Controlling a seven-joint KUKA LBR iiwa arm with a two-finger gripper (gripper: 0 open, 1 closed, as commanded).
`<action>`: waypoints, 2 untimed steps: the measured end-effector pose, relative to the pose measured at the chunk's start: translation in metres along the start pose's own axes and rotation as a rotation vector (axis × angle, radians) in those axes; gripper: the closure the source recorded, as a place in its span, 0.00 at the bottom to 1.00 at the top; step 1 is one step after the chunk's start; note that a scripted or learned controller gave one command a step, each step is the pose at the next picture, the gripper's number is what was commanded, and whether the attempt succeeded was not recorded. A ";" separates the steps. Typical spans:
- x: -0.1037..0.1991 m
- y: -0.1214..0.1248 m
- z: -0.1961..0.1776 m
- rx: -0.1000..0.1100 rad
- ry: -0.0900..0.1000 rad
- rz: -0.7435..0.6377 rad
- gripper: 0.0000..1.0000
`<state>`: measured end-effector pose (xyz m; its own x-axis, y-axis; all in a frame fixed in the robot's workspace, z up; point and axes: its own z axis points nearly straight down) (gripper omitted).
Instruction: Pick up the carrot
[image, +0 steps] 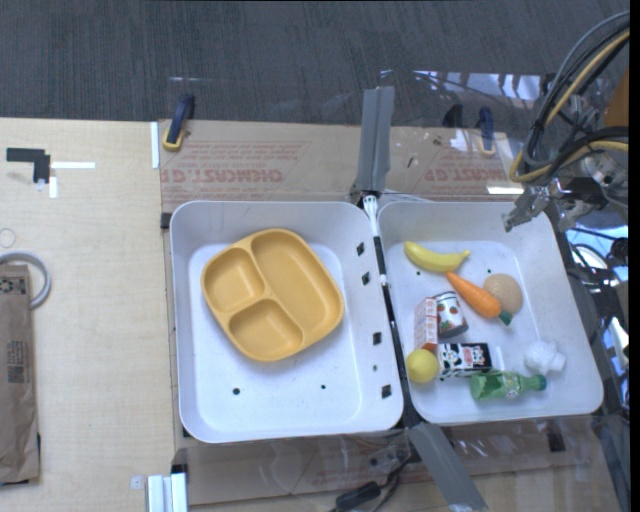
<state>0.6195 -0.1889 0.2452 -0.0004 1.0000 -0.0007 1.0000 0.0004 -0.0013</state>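
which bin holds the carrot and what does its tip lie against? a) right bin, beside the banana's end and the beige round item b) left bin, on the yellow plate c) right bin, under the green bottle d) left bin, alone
a: the carrot lies in the right bin, between the banana and the beige round item.

Hard to see and cut off

The brown bag (17, 370) is cut off at the left edge. The carrot (477, 297) hides part of the tan ball (506, 291). The gripper (527, 208) is too small and tangled to make out.
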 end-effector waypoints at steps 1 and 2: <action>0.033 -0.026 0.145 -0.001 -0.001 -0.296 0.00; 0.031 -0.025 0.135 -0.003 -0.003 -0.293 1.00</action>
<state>0.5942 -0.1581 0.1101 -0.2888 0.9574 -0.0033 0.9574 0.2888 0.0016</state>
